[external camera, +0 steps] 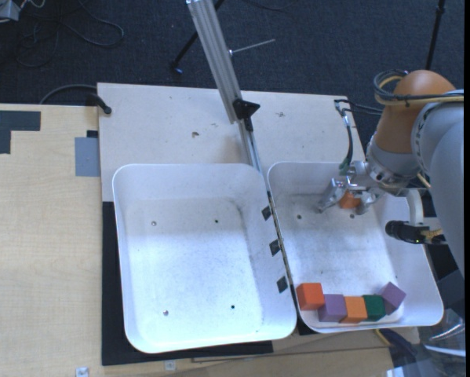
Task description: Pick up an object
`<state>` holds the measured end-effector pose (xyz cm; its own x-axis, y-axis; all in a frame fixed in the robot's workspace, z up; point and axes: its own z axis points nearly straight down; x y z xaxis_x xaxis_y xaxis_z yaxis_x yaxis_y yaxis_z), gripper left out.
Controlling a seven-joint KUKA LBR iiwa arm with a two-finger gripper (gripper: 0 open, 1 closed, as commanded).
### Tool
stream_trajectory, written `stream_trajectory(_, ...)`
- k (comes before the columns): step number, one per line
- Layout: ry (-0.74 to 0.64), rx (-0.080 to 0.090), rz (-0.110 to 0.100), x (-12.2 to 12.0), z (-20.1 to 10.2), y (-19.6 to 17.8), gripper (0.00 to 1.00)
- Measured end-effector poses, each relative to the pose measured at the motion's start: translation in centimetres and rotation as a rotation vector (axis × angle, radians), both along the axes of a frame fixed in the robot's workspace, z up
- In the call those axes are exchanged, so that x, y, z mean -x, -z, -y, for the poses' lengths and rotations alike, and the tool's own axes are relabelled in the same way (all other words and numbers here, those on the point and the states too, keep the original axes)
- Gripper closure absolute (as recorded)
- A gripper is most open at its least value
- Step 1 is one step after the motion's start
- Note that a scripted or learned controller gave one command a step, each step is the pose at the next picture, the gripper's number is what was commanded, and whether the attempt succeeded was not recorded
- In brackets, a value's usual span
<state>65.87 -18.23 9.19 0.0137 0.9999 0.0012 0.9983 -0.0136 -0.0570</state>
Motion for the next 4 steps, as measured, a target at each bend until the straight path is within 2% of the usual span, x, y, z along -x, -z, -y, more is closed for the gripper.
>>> stream_trajectory(2,-0.004,-0.003,0.005,0.04,0.2,0.36,0.0)
stream_trajectory(4,-0.001,0.004,0.009,0.09,-0.33,0.33,0.0)
